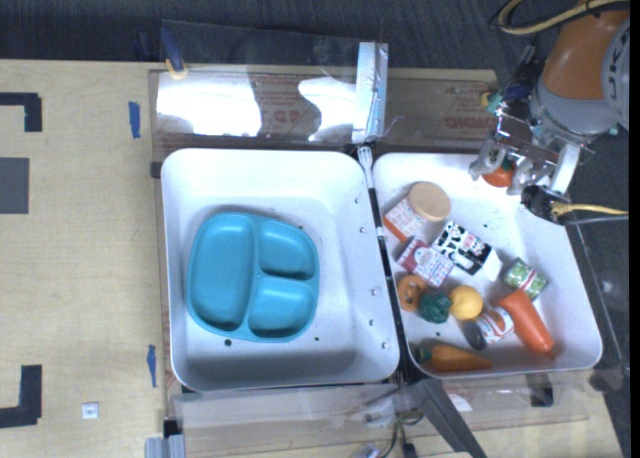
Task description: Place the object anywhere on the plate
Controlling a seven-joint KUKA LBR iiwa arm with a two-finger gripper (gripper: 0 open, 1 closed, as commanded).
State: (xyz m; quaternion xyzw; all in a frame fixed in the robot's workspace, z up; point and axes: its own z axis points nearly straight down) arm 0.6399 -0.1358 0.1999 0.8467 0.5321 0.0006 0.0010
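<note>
A blue divided plate [255,274] lies in the left white bin [190,181], with nothing on it. My gripper [508,172] hangs over the far right corner of the right bin [580,276], well to the right of the plate. A small red-orange object [497,177] shows between its fingers, and the gripper looks shut on it. The wrist above hides the object's top.
The right bin holds several items: a tan round lid [431,200], a black-and-white box [464,245], a yellow lemon [466,301], a green box [524,278] and two carrots [531,322]. A clear upright panel [370,91] stands behind the bins' shared wall.
</note>
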